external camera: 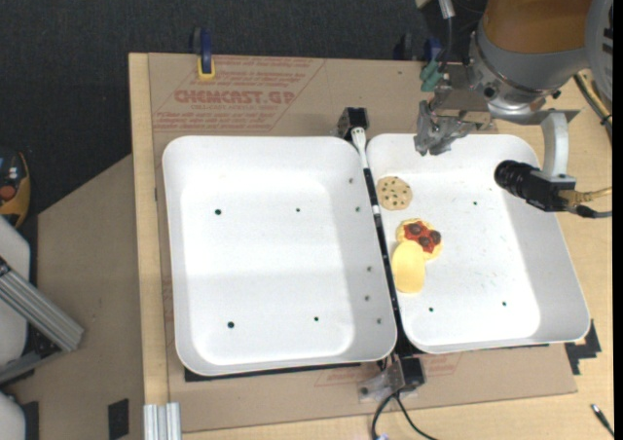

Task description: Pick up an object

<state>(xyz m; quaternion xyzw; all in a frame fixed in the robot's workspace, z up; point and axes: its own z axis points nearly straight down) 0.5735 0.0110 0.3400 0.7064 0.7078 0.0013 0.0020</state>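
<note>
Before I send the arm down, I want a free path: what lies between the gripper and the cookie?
In the camera view, just bare white floor of the right bin separates the gripper from the cookie.

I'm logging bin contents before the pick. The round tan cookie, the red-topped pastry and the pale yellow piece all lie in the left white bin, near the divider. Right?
Wrong bin. The camera view shows the round tan cookie, the red-topped pastry and the pale yellow piece all lying in the right white bin, near the divider.

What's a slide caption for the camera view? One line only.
Gripper above the right bin's far edge; cookie, pizza-like piece and yellow piece lie inside.
</note>
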